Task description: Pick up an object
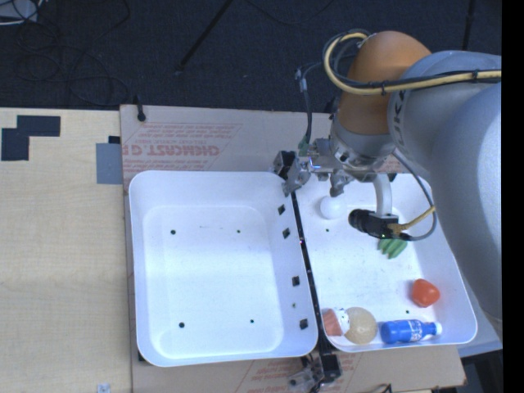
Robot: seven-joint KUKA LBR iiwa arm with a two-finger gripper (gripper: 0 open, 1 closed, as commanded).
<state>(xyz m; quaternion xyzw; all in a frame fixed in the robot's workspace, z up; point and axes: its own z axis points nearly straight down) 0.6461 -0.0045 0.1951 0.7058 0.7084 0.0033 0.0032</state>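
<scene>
My gripper (330, 185) hangs over the far end of the right bin (458, 301), under the orange-banded wrist. Just below it a small white ball (330, 208) rests on the bin floor, close to the gripper or touching it; I cannot tell which. A green object (395, 246) lies a little to the right of the ball. Toward the near right are a red-orange object (424, 292), a blue bottle (409, 331) lying on its side, and a beige round object (358, 325) with an orange piece (332, 322) against it.
The left bin (147, 219) sits beside the right one, with the shared rim (299, 260) running between them. The grey arm covers the right bin's far right corner. Cardboard lies under both bins.
</scene>
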